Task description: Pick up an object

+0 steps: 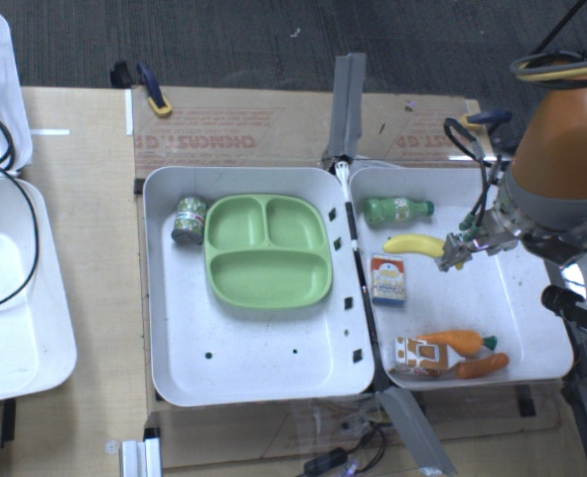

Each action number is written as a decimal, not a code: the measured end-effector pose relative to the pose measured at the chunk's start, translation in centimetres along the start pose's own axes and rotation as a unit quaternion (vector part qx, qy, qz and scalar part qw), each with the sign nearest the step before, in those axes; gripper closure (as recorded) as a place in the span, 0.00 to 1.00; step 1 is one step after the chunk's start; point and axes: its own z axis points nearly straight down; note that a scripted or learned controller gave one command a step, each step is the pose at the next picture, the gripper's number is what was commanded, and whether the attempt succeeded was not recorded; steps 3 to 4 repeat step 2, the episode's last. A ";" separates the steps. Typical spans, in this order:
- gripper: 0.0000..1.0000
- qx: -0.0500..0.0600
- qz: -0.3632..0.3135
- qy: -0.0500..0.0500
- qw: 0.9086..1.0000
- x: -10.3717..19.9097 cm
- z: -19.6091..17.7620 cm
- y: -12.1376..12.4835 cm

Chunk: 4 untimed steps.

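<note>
The right bin (531,306) holds a yellow banana (412,245), a green bottle (396,209) lying on its side, a small red-and-white box (388,279), an orange carrot (454,342), a small orange-and-white carton (418,357) and a reddish sausage-like piece (482,367). My gripper (456,253) hangs low over the right bin, right at the banana's right tip. The view does not show whether it touches the banana. The grey arm with its orange band (561,147) reaches in from the right.
In the left bin (253,366) a green divided plate (268,250) lies beside a small can (188,220). A grey post (347,107) and the divider between the bins stand left of the bottle. Cables run behind the right bin.
</note>
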 end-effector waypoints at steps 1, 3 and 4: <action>1.00 0.000 0.143 -0.001 0.990 4.0 -3.5 1.6; 1.00 0.002 0.204 0.000 0.979 1.9 0.2 3.0; 1.00 0.002 0.204 0.000 0.979 1.9 0.2 3.0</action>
